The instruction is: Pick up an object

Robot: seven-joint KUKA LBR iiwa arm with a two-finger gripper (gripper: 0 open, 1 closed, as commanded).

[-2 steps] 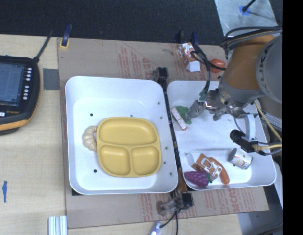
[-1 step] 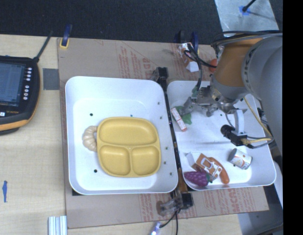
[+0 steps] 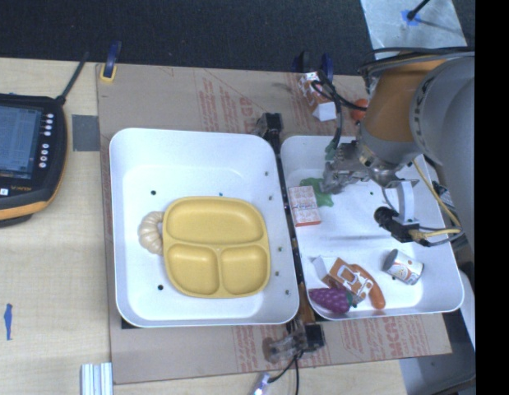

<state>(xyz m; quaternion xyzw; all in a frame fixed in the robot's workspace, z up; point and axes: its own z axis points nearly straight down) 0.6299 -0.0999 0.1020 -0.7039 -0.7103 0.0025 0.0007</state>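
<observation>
My gripper [image 3: 338,176] hangs low over the back of the right bin [image 3: 435,303], close above a small green thing [image 3: 322,196] that its body partly hides. Just left of that lies a small red and white box [image 3: 303,206] against the bin's left wall. At the front of the same bin are a bunch of purple grapes [image 3: 329,300], an orange and brown packet [image 3: 356,281] and a small silver can [image 3: 402,267] on its side.
The left bin [image 3: 139,163] holds a yellow divided plate [image 3: 215,246] with a beige ridged lump [image 3: 150,231] at its left edge. A handheld control tablet [image 3: 20,155] lies on the bench at far left. The arm's grey and orange body [image 3: 418,105] overhangs the right bin's back right.
</observation>
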